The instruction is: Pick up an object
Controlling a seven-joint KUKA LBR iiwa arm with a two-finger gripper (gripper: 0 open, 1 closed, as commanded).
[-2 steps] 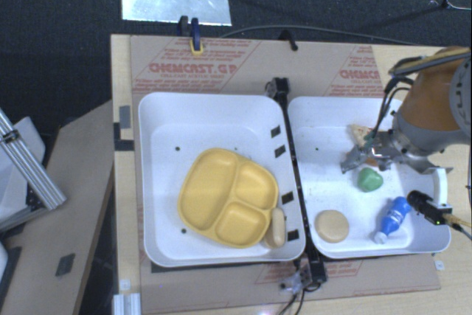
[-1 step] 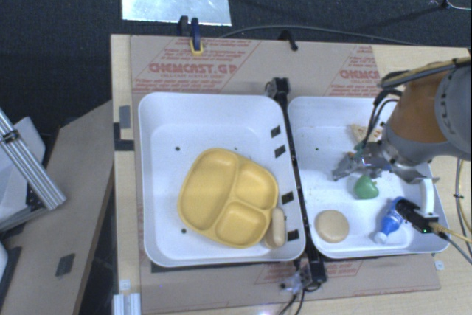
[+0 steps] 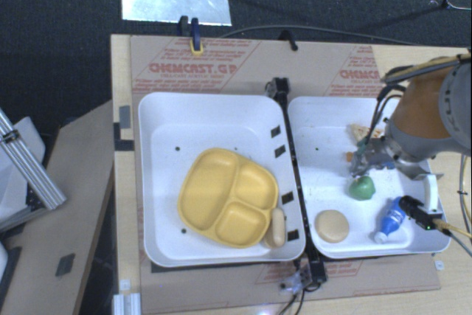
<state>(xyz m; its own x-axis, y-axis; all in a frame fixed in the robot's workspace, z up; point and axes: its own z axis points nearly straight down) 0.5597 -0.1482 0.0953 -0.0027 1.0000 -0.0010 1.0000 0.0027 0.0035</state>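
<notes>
The gripper is low in the right bin, right on top of the green ball, so this looks like the reaching step. I cannot tell if it is holding anything. Next it should close on the ball just under it and lift straight up.

Grey KUKA arm with orange band above the wrist reaching in from the right, wrist bent downward and toward the left, dark two-finger gripper at its low end, pointing down, finger state unclear, blurred
</notes>
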